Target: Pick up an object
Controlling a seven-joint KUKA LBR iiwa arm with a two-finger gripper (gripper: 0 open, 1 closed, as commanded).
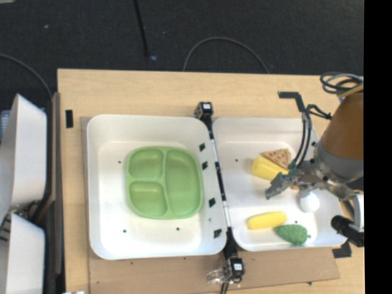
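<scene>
Wood counter carries two white bins; left bin has green divided plate. Right bin: yellow block, pizza slice, yellow corn-like piece, green leafy toy, white ball. Gripper beside yellow block, jaw state unclear

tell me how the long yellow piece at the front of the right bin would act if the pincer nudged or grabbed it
The long yellow piece looks rounded and lies on its side on the right bin floor, so a nudge would probably roll or slide it. Its surface looks smooth, so it may slip between the fingers. The green leafy piece sits close beside it and might shift too.
</scene>
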